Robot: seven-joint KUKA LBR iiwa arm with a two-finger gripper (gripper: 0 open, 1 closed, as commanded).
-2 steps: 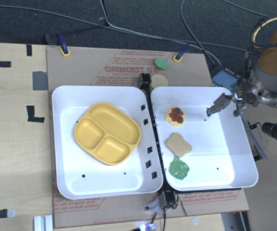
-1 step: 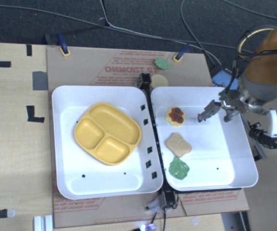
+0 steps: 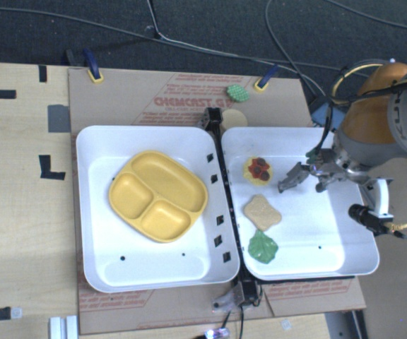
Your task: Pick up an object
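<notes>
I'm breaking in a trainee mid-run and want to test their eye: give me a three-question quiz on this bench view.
1. True or false: the yellow divided plate lies in the same bin as the tan bread slice.
2. Multiple choice: which item in the right bin lies nearest the camera-side rim? A) the round pastry with red topping B) the tan bread slice C) the green leafy piece
3. Fill in: the small green item outside the bins rests on the ____ sheet.

Key: 1 false; 2 C; 3 cardboard.
</notes>
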